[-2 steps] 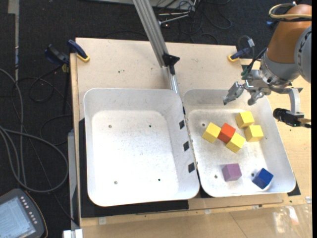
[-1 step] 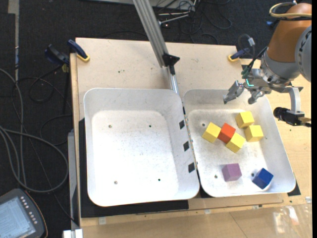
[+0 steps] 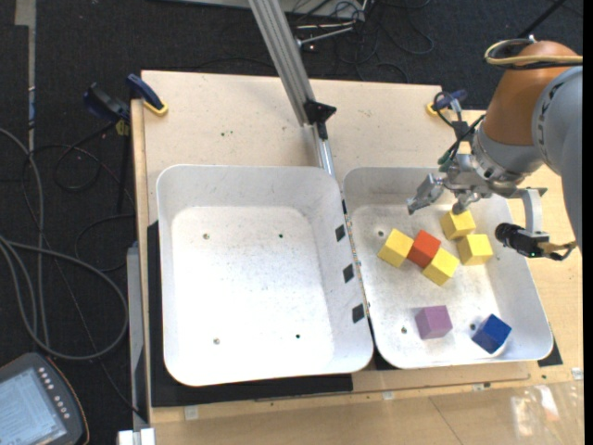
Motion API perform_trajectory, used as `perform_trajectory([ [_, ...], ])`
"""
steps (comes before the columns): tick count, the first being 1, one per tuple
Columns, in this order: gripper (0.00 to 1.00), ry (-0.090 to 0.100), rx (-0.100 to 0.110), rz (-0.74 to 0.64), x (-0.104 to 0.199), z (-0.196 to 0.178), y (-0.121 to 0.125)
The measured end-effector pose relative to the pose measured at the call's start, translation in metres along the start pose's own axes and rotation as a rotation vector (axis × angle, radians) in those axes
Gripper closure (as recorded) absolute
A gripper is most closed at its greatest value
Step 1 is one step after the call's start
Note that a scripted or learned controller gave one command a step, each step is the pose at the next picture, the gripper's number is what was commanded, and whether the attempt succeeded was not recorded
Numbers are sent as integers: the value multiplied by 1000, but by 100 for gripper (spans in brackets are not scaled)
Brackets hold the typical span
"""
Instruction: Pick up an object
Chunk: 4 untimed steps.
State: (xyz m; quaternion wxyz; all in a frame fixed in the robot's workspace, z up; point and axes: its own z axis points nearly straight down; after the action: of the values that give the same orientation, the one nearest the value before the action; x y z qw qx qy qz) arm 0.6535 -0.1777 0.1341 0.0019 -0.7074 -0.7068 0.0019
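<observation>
on my screen the right bin holds four yellow cubes, an orange cube, a purple cube and a blue cube; the left bin sits beside it. the arm reaches in from the right, its gripper spread apart above the bin's far end, just beside the farthest yellow cube, holding nothing.

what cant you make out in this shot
- Tool, camera view: too small and blurred to tell its opening, or whether it touches the top yellow cube.
- Arm: cut off by the right edge.
- Blue cube: whether it leans on the right bin's wall, unclear.
</observation>
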Motion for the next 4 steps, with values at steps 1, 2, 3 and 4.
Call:
perform_trajectory([
  [1,0,-6,-27,-4,0,13,6],
  [2,100,-8,-32,-6,0,4,7],
  [3,100,-2,-12,-3,0,-43,2],
  [4,100,-3,-14,-3,0,-97,4],
])
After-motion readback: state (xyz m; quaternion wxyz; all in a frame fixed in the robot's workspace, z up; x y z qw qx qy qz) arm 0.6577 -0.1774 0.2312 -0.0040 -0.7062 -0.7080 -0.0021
